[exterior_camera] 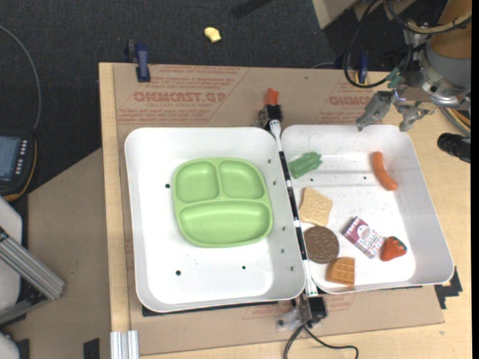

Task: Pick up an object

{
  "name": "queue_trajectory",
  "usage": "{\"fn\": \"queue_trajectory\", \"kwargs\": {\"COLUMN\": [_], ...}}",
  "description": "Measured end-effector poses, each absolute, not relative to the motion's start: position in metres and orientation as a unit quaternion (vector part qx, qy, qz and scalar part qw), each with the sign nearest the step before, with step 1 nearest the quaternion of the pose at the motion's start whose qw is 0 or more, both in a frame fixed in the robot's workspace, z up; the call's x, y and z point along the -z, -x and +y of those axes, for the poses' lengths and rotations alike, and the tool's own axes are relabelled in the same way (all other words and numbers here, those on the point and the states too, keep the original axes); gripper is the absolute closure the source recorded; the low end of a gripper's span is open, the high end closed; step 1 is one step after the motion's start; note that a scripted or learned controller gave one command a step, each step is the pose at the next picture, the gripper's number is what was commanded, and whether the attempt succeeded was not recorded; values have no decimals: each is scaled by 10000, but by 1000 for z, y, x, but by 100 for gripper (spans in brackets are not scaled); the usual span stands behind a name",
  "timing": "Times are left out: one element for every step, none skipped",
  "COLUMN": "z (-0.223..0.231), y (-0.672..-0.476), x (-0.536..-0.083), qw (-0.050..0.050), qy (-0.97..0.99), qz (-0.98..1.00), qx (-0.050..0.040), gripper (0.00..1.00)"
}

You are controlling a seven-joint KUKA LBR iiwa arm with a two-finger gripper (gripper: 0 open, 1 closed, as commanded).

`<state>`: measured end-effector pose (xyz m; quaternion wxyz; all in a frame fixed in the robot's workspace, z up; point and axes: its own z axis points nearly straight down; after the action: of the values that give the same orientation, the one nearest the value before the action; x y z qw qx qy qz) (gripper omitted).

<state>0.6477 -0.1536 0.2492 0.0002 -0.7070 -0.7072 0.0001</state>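
The right bin (pixel 419 200) holds several toy foods: a green leafy piece (pixel 304 164), an orange sausage (pixel 385 170), a tan cracker (pixel 316 206), a brown round cookie (pixel 322 244), a small waffle square (pixel 342 271), a purple-and-white packet (pixel 364 236) and a red strawberry (pixel 393 248). My gripper (pixel 394 111) hangs above the bin's far rim, up and right of the sausage. Its two fingers are spread apart and open, with nothing between them.
The left bin (pixel 150 223) carries a green three-compartment plate (pixel 222 201). A clamp with an orange tip (pixel 271 107) sits at the far end of the divider between the bins. Blue clamps (pixel 139 60) hold the cardboard base. Cables hang at the upper right.
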Motion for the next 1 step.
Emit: {"fn": "queue_trajectory", "kwargs": {"z": [-212], "y": [-661], "x": [-194], "qw": [1], "qy": [7084], "qz": [-7058], "qx": [-13], "gripper": [0]}}
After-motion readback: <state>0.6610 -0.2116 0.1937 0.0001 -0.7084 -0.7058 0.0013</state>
